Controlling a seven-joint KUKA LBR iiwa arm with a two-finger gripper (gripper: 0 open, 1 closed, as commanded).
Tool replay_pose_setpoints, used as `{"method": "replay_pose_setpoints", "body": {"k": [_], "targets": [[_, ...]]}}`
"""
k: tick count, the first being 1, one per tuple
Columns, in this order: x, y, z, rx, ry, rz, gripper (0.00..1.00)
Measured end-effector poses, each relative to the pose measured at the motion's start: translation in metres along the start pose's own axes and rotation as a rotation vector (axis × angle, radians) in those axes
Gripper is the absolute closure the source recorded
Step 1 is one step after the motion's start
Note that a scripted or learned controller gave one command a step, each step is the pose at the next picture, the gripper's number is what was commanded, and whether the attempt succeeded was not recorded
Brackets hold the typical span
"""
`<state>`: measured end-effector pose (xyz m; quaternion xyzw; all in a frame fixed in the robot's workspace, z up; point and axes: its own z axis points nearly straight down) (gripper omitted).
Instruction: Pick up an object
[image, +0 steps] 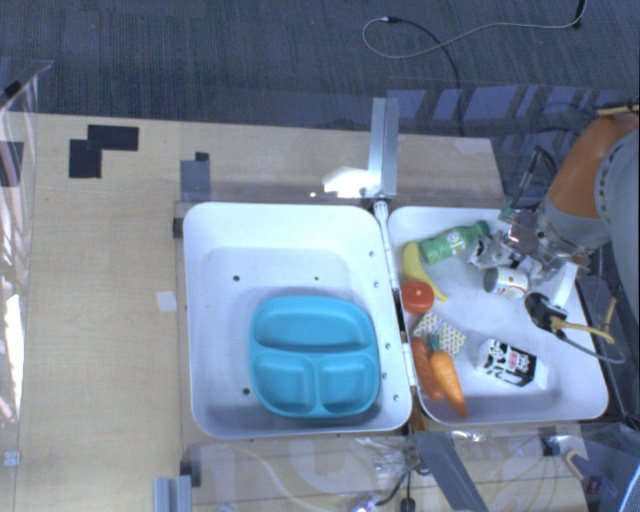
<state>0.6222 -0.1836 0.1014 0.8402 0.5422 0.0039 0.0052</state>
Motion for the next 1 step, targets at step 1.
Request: {"method": "replay_pose_setpoints", "body": {"k": [1], "targets": [[-0.0317,-0.0986,-0.0870,0.007,0.001,-0.137,1.00]]}}
